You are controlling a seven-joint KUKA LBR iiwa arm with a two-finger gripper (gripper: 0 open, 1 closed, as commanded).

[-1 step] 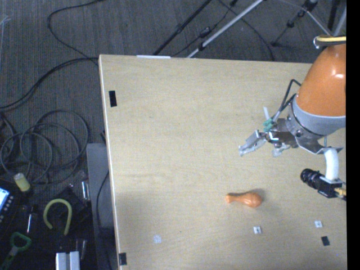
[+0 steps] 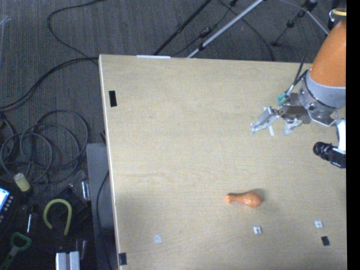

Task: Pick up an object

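Note:
A small orange object (image 2: 245, 199), pear-shaped with a narrow neck pointing left, lies on the tan bench top (image 2: 185, 128) towards the lower right. My gripper (image 2: 272, 127) hangs above the bench at the right, below the arm's orange band (image 2: 332, 55). It is up and slightly right of the orange object, well apart from it. Its two pale fingers are spread open and point left and down, with nothing between them.
Small white tags (image 2: 257, 229) and a black tag (image 2: 325, 241) lie on the bench near the front right. Another black tag (image 2: 112, 98) sits by the left edge. Cables (image 2: 45, 145) and tools cover the floor to the left; tripod legs (image 2: 242, 13) cross beyond the far edge.

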